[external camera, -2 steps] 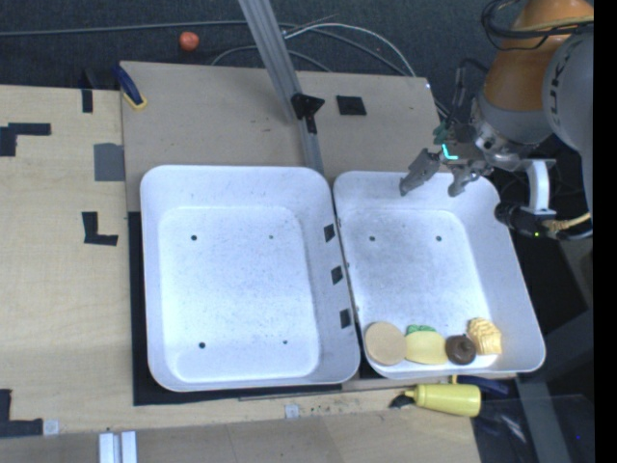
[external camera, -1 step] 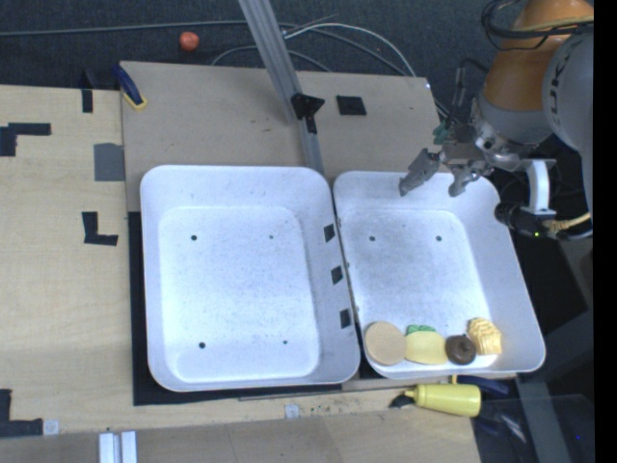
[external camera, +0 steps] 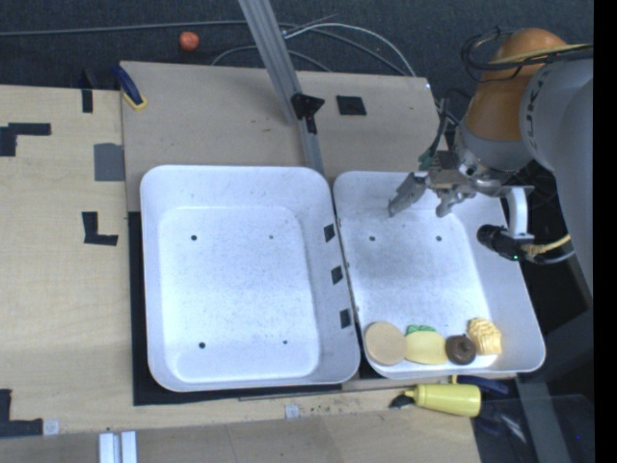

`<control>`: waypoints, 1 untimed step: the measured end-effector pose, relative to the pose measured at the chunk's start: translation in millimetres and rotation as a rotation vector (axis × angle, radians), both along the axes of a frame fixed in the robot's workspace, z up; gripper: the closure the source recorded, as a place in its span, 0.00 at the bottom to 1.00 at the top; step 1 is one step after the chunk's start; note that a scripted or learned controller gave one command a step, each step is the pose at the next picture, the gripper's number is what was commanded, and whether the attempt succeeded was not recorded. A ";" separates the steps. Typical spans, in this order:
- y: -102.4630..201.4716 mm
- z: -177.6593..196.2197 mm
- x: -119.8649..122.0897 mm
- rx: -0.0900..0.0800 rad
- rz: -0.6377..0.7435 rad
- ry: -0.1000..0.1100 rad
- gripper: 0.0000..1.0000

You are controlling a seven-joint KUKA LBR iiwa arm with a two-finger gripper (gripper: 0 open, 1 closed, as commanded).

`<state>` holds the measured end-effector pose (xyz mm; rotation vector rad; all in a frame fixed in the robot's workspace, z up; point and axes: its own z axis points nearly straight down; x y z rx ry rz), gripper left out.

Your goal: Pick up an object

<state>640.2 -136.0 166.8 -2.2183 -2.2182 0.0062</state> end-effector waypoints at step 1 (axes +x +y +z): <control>6.3 -61.3 -5.1 0.000 0.001 0.000 0.00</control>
